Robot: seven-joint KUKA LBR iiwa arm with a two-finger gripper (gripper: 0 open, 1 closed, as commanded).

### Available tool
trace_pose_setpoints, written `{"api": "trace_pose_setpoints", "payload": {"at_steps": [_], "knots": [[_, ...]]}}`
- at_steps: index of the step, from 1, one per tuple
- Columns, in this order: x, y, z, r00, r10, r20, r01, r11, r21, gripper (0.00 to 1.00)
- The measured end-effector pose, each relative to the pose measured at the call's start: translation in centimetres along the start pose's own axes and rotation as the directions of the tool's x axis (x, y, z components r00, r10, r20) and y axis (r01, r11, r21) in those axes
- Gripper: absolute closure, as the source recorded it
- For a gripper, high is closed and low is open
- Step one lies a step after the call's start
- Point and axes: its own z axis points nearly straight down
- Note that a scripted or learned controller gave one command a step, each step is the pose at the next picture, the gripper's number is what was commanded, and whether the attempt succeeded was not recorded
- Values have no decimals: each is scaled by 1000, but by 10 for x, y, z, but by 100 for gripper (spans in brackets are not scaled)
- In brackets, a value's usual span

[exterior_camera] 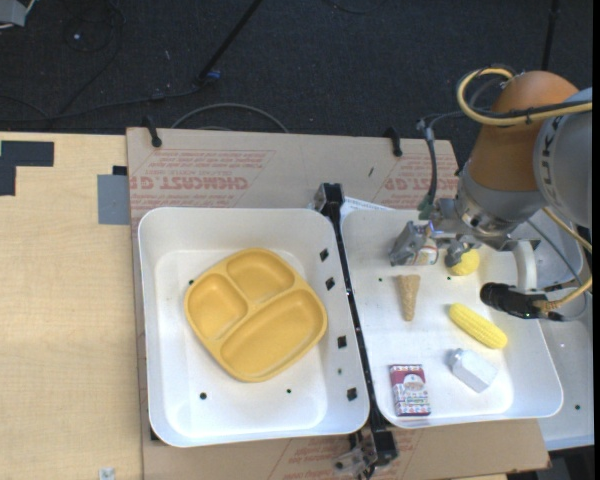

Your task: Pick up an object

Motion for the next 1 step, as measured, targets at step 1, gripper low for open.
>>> {"api": "trace_pose_setpoints", "payload": {"at_steps": [1], "knots": [[0, 3, -8, 1000, -1, 2, 1, 1000, -14, 0]]}}
